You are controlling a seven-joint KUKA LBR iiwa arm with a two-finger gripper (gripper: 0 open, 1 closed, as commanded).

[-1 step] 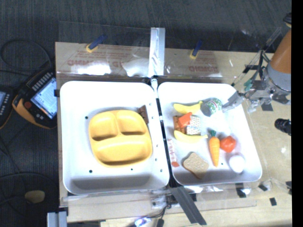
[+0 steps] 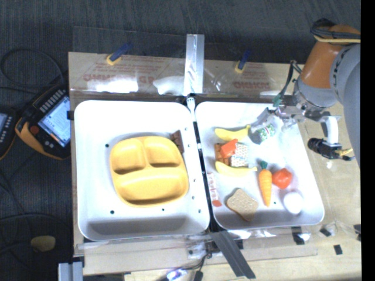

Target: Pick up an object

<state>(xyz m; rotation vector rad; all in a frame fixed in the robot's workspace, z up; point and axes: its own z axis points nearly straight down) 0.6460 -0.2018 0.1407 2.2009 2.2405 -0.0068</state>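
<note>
While over the r. bin [image 2: 310,174], fingers [image 2: 275,115] touch a can [image 2: 263,131].

Grey arm [image 2: 351,75]; orange band [image 2: 321,63] above the wrist (glossy shell).

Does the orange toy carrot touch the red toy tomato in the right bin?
Touching: the camera view shows the orange toy carrot and the red toy tomato with no white floor between them.
</note>
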